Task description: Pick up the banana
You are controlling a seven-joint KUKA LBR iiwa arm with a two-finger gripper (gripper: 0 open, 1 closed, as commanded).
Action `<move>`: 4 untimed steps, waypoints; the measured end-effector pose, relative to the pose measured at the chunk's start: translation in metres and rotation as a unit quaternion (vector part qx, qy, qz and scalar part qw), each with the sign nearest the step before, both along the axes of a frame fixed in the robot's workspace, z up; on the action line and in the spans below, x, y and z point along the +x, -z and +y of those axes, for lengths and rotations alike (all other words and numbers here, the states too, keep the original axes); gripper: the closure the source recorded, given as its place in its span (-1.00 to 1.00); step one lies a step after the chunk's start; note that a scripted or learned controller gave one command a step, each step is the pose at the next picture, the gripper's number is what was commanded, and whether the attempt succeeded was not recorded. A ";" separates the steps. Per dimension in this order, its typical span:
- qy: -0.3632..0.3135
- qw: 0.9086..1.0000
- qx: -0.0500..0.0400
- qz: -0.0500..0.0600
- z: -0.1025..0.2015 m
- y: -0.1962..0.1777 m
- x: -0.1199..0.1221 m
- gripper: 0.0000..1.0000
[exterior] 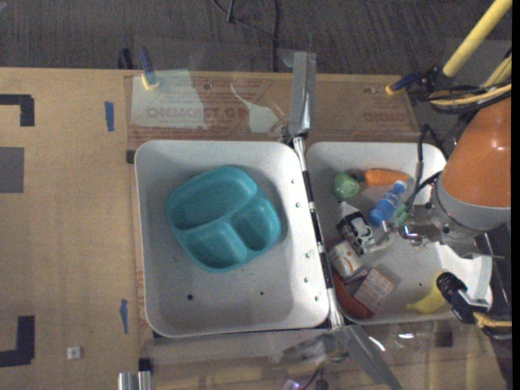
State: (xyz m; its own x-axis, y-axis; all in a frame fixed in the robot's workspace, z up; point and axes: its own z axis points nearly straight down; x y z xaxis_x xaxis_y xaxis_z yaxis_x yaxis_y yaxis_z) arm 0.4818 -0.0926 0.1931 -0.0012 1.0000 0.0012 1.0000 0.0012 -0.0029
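The banana [426, 301] is yellow and lies at the front right of the right bin [406, 154]; a black part of the arm covers its right end. My gripper [359, 234] reaches in from the right and sits low over the middle of the right bin, among the clutter. It is up and to the left of the banana, well apart from it. No banana is at the gripper.
A blue bottle [387, 205], a green round item [346, 186] and an orange carrot-like piece [386, 176] lie behind the gripper. Small boxes [372, 288] and a red item [349, 301] sit in front of it. A teal divided plate [223, 216] lies in the left bin [162, 299].
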 end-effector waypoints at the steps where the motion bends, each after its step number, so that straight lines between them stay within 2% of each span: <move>1: 0.026 1.000 0.000 -0.001 -0.073 0.072 -0.003 -1.00; 2: -0.125 0.992 -0.001 -0.004 -0.117 0.105 0.000 -1.00; 3: -0.122 0.992 -0.006 -0.009 -0.122 0.093 0.001 1.00; 4: -0.163 0.987 -0.003 -0.007 -0.056 0.103 0.001 1.00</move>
